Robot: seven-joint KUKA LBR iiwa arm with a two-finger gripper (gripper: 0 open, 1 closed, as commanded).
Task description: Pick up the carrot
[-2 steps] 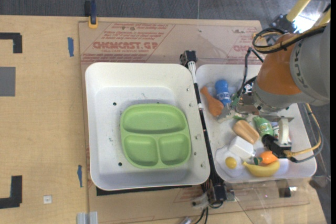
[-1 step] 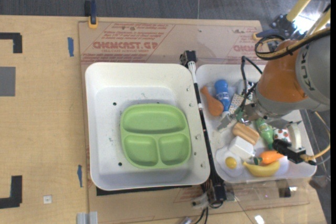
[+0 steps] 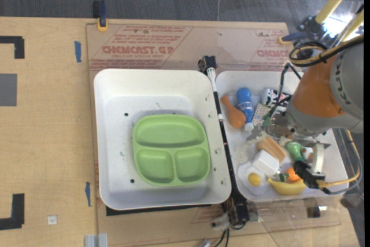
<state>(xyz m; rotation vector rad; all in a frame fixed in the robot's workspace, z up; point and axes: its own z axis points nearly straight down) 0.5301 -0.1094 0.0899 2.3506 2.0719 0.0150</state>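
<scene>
- As seen from above, the bench [image 3: 40, 142] is pale wood, with a printed cardboard sheet [image 3: 173, 46] lying under both bins.
- Left bin [image 3: 110, 142]: white and shallow.
- Right bin [image 3: 238, 147]: white, set against the left bin's inner edge and crowded with toy food.
- Arm [image 3: 324, 95]: grey with an orange band, reaching in from the right over the right bin.
- Green plate [image 3: 170, 147]: three compartments, flat in the middle of the left bin.
- Gripper [image 3: 274, 127]: low over the middle of the right bin, near the carrot but apart from it. Whether it is released or clenched cannot be told.
- Carrot [image 3: 234, 114]: orange, lying aslant on the right bin's left side, just beside the blue bottle [image 3: 245, 102].
- Banana [image 3: 286, 187]: yellow, at the right bin's near edge.
- Tan block [image 3: 272, 147]: touching a white block [image 3: 266, 162] below the gripper.
- Toy fried egg [image 3: 252, 177]: just left of the banana.
</scene>
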